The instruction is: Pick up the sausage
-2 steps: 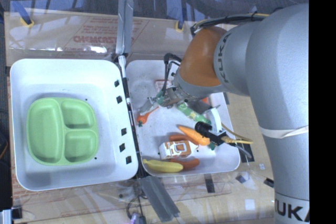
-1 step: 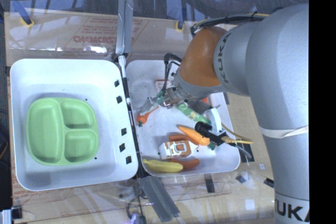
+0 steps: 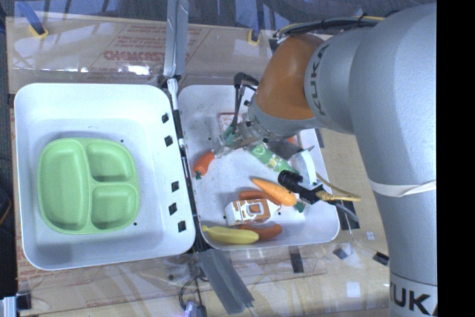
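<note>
Clearly the sausage (image 3: 270, 231) is badly placed for a clean pick: it lies touching the banana's (image 3: 231, 235) right end, against the near wall of the right bin (image 3: 194, 109). The tool (image 3: 236, 133) hangs well away from the banana, over the bin's far part. The wrist hides most of it, so I cannot tell whether it is open or closed, and nothing shows in its hold.

A descent here would probably miss the sausage entirely. Even lined up, the tool may strike the wall, catch the banana as well, or knock the carton (image 3: 249, 211) just behind the banana. The carrot (image 3: 273, 191), a little further from the banana, crowds the approach too.

Writing: "KUKA" on the arm (image 3: 386, 108). Red print on the tabletop sheet (image 3: 137, 52) and the carton's label are too small to read.
</note>
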Robot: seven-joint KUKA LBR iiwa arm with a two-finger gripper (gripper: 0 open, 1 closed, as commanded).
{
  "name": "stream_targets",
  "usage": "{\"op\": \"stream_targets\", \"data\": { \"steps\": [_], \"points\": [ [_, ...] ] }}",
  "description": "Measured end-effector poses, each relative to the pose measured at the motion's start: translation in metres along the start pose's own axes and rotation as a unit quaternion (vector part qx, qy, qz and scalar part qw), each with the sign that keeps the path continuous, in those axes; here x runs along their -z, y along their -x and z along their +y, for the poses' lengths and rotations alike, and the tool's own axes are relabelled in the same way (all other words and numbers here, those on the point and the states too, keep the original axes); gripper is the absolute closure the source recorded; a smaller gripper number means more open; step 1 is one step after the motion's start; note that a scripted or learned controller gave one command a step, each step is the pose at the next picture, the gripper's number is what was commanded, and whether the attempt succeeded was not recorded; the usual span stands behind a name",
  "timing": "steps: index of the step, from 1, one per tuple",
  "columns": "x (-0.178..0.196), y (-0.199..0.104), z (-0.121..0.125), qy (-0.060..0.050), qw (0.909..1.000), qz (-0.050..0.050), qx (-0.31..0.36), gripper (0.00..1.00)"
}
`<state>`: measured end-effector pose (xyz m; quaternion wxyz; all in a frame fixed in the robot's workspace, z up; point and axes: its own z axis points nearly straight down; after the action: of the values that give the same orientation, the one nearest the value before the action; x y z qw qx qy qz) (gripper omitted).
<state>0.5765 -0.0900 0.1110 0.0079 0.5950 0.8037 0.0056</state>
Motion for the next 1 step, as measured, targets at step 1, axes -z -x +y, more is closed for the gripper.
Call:
{"op": "stream_targets", "data": {
  "steps": [1],
  "points": [
    [0.0000,-0.0001,0.0001,0.000,1.0000,0.000,0.000,0.00]
  ]
}}
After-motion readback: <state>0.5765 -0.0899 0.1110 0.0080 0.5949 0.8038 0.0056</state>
